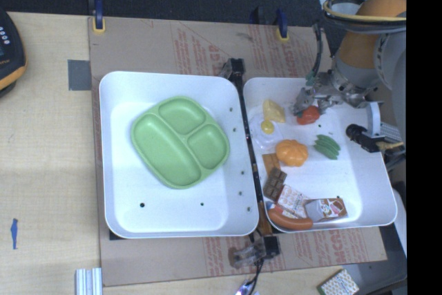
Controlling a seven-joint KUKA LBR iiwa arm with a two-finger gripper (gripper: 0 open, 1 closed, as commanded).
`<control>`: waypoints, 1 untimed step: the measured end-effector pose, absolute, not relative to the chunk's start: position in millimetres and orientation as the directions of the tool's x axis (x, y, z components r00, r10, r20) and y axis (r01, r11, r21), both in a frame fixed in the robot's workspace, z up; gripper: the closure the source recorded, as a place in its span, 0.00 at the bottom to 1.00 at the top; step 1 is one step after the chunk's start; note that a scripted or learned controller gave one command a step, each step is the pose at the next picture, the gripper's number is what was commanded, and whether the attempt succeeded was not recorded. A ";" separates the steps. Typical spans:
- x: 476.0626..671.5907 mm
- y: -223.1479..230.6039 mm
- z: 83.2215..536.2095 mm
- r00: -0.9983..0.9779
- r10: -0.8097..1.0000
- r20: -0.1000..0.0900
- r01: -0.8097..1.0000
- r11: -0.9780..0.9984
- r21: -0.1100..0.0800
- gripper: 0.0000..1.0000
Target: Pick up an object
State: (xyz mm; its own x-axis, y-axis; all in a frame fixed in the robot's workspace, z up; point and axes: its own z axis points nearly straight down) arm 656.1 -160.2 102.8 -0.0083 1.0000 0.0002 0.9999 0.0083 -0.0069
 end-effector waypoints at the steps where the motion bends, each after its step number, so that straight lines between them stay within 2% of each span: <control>1: 613.5 -62.2 196.9 -0.011 1.000 0.003 1.000 0.011 -0.001 1.00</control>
